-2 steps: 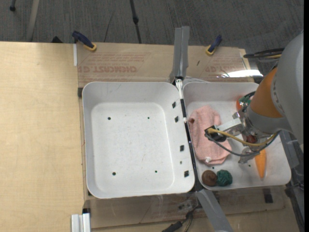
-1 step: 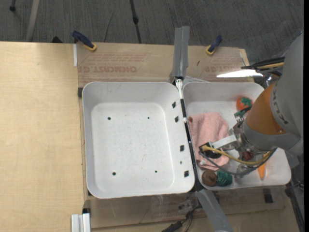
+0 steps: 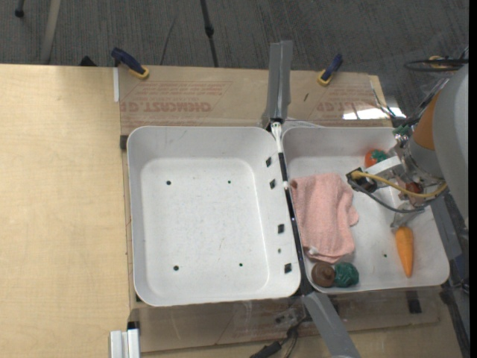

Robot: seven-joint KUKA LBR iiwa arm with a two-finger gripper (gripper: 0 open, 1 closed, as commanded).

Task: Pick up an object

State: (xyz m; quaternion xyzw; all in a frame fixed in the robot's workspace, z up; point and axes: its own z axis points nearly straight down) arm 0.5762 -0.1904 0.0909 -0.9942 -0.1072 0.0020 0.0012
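A pink cloth [image 3: 324, 215] is seen crumpled in the right bin [image 3: 373, 253], against that bin's left wall, and every other place is given from it. To the left of the cloth, across the two rims that meet there, the left bin [image 3: 201, 215] is set; a few small dark marks are dotted over its white floor.

Just below the cloth, in the near left corner of the right bin, a brown ball [image 3: 323, 274] is lodged, partly overlapped by the cloth's lower edge. A teal lump [image 3: 346, 275] is pressed against the ball's right side.

To the right of the cloth, well apart from it across bare white floor, an orange carrot [image 3: 404, 250] is laid lengthwise, its thicker end turned toward the far side of the bin. Up and to the right of the cloth, near the bin's far wall, a small orange and green thing [image 3: 375, 157] is partly covered by the robot's hardware; its kind cannot be made out.

The gripper [image 3: 405, 209] is held to the right of the cloth, directly above the carrot's thick end and close to it. Whether contact is made cannot be judged. Whether the claw is spread or pressed together cannot be told, and nothing is seen to be held by it. The grey arm [image 3: 453, 118] is extended in from beyond the cloth's right side, with its orange band [image 3: 425, 130] above the wrist.
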